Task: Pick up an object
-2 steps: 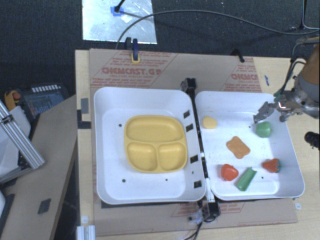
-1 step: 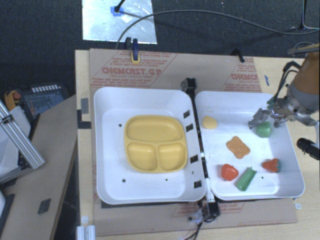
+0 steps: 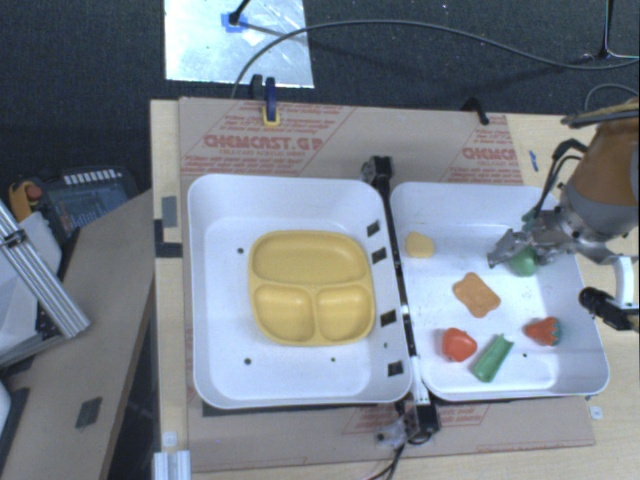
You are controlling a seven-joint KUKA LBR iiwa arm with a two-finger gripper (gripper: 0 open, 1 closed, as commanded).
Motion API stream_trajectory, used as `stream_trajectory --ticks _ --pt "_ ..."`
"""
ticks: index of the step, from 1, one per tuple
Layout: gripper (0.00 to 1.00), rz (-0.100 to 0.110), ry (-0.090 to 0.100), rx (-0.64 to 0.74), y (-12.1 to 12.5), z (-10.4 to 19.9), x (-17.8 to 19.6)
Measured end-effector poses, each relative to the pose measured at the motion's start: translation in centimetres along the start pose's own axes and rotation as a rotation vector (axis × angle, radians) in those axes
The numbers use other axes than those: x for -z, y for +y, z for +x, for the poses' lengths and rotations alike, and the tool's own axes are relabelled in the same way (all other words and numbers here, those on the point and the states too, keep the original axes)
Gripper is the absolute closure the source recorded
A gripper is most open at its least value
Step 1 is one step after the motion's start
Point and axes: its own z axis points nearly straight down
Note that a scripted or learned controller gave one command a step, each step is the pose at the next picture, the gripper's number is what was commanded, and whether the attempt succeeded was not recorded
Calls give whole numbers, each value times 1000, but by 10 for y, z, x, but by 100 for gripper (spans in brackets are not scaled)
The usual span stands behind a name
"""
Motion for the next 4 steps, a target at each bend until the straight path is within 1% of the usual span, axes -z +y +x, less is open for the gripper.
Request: stream_trajectory --ticks 1,2,3,4 --pt "100 -6 -2 1 1 0 13" --pt "100 -6 -2 -1 -5 -1 61" --pt "100 -9 -2 4 4 6 118" --pt "100 -5 -1 4 5 6 131"
